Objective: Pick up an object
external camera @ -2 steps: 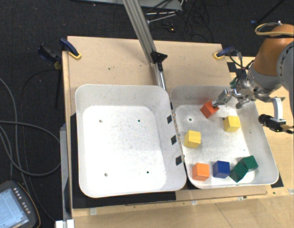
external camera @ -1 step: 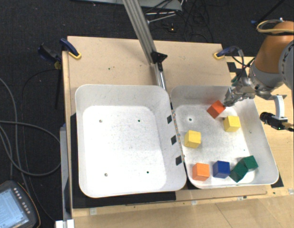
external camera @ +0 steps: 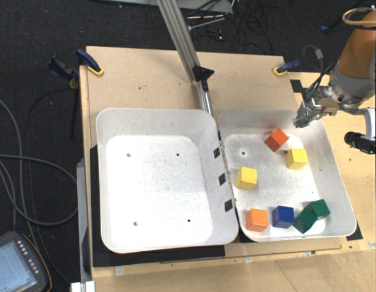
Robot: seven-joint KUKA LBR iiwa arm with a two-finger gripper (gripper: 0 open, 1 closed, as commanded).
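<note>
The right bin holds several small blocks. An orange-red cube lies near its back, with a yellow cube just right of it and another yellow cube nearer the middle. Along the front sit an orange cube, a blue cube and two dark green blocks. My gripper hangs over the bin's back right corner, up and to the right of the orange-red cube. Nothing shows between its fingers.
The left bin lies beside the right one. A slanted metal post crosses the back of the bench. Blue and yellow clamps grip the board's back corners. Cables and a tablet lie on the floor to the left.
</note>
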